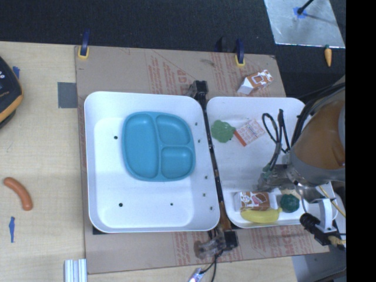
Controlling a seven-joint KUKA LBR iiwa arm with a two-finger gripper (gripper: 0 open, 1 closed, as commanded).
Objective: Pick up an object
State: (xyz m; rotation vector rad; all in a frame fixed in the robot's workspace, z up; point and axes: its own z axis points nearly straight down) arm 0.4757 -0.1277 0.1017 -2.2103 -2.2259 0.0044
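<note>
Right bin middle open, items crowd corner

Bright, even overhead light; a slightly soft picture.
We see mild glare on the two shallow white plastic bins, faint shadows inside their walls, a dark floor beyond the pale wooden bench, and blurred small details.

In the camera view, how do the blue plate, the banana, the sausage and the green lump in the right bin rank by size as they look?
Largest to smallest:
1. blue plate, by far the largest.
2. banana.
3. sausage, close to the banana in length, so this order is unsure.
4. green lump.
</note>
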